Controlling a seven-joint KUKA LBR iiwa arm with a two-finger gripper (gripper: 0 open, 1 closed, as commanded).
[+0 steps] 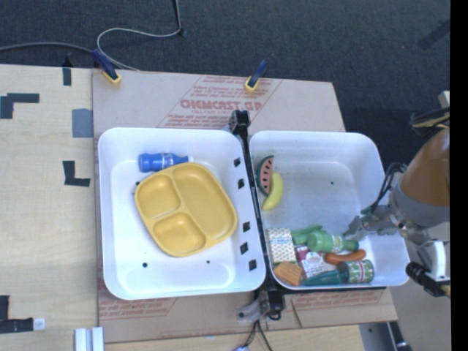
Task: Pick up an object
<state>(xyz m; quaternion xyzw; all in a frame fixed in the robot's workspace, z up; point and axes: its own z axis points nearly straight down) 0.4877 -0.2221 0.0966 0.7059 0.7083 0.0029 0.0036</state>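
Note:
My gripper (357,227) reaches in from the right over the right bin (365,148), low near its front right part. Its tip is just right of a green bottle (316,238) lying on its side. Below it lie an orange-red sausage (344,255) and a green can (358,271). Further left in the same pile are a patterned cracker box (281,244), a pink packet (313,262) and a brown waffle piece (288,273). A watermelon slice (265,172) and a banana (274,193) rest by the bin's left wall.
The left bin (117,196) holds a yellow divided plate (186,208) and a blue bottle (162,161) at its back. Black clips (246,227) line the divider between the bins. The arm's grey wrist and orange band (431,174) hang over the right bin's right rim.

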